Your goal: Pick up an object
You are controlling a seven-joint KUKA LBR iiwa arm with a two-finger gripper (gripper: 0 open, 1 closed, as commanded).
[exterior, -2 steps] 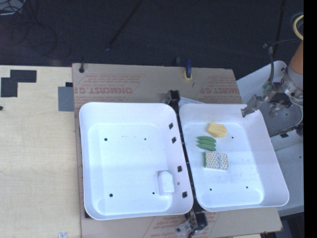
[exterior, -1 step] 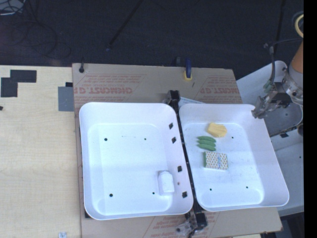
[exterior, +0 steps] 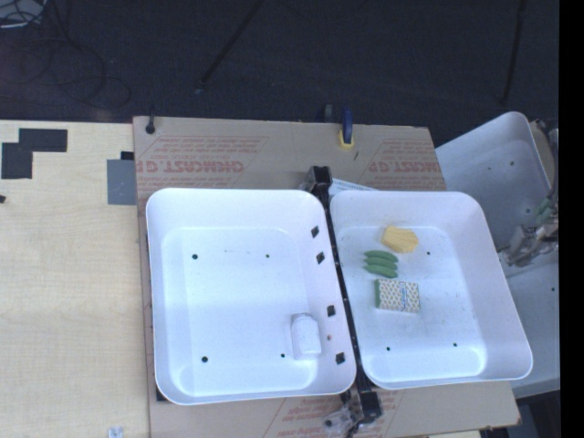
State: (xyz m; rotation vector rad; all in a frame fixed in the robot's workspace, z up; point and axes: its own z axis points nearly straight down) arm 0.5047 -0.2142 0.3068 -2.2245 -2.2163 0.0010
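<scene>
white block (exterior: 306, 333) sits low in my left bin (exterior: 173, 272); yellow piece (exterior: 400, 238), green pods (exterior: 381, 263) and patterned packet (exterior: 398, 296) lie untouched in the right bin (exterior: 493, 272). nothing picked yet; i cannot tell my hand's state.

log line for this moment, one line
left bin: white block | right bin: yellow piece, green pods, patterned pad | nothing lifted
</scene>
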